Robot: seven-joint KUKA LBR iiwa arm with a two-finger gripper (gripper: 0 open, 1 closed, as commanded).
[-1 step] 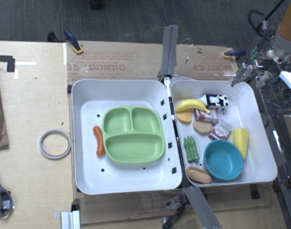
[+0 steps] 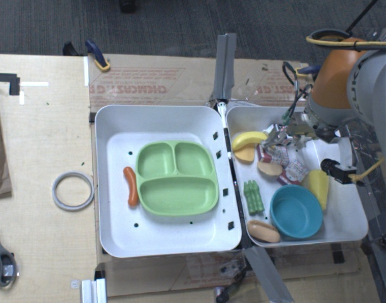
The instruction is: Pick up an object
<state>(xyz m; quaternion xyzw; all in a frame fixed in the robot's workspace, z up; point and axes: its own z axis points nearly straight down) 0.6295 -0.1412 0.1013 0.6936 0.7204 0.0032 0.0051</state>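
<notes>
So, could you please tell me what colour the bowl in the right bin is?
The bowl is blue, seen in the camera view.

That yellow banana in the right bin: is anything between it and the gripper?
Nothing visible blocks it. The gripper sits low in the right bin over a crumpled wrapper, and the banana lies just beside it toward the bin divider, uncovered, with a beige piece close below.

A divided plate (image 2: 177, 179) lies in the left bin (image 2: 104, 169); a bowl (image 2: 296, 211) in the right bin (image 2: 344, 223).
</notes>
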